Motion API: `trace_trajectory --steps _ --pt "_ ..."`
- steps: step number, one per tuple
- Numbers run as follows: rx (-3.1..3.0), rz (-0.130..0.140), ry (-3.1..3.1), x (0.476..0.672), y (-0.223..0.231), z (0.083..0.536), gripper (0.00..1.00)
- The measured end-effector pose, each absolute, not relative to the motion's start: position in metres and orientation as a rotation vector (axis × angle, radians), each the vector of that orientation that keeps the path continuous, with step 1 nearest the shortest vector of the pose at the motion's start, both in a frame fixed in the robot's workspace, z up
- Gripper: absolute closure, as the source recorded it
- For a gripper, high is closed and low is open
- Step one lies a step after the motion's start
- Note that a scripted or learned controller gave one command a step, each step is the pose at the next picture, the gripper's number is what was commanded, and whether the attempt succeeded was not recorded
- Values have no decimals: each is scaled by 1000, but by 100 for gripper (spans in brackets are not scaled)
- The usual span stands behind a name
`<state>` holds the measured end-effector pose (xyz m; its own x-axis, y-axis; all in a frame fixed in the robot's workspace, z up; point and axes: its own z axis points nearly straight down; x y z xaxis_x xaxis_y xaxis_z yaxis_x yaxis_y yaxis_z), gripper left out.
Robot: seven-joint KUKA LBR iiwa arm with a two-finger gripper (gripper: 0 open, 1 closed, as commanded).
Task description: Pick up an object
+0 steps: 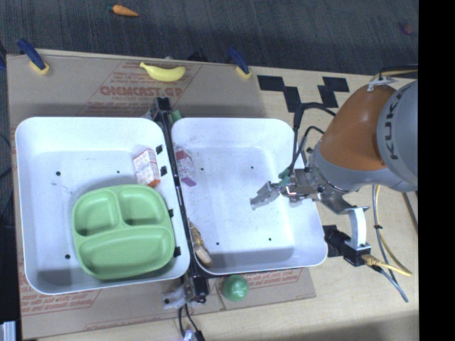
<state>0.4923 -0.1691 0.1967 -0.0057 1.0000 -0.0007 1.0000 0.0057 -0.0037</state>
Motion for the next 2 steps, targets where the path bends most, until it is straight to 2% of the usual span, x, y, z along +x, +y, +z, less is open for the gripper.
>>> trace_trajectory --steps 1,2 --pt "-2213 5 -2226 548 -211 151 0" --pt "-2215 -1 -2227 654 -210 144 0"
